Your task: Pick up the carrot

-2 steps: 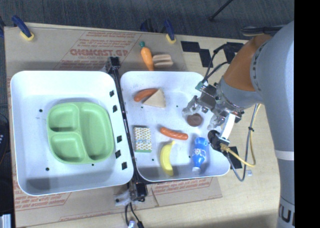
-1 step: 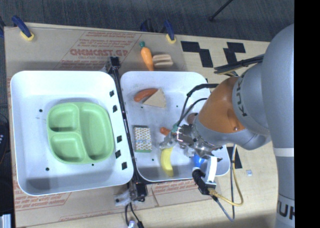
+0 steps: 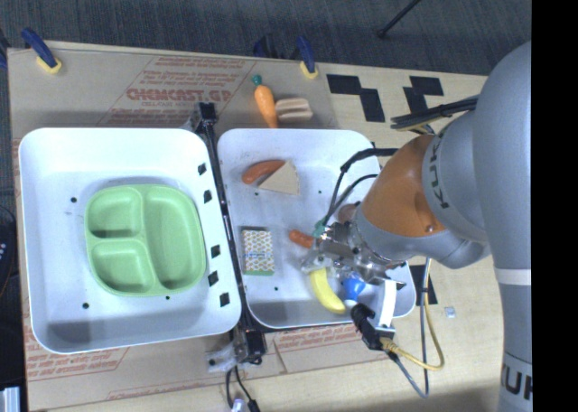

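Observation:
A small orange carrot [image 3: 300, 238] lies on the floor of the right bin [image 3: 298, 144], near its middle. Its right end runs under my gripper [image 3: 321, 248], which hangs low right over that end. The grey arm with its orange band [image 3: 406, 198] reaches in from the right and hides the bin's right side. A second orange carrot with a green top [image 3: 264, 104] lies outside the bins on the cardboard behind the right bin.
In the right bin a red sausage [image 3: 263, 170] and a tan wedge [image 3: 280, 180] lie at the back, a patterned card [image 3: 257, 250] at the left, and a banana [image 3: 326, 292] and a blue object [image 3: 354, 288] at the front. The left bin [image 3: 54, 157] holds a green divided plate [image 3: 144, 238]. A bun [image 3: 293, 111] sits beside the outer carrot.

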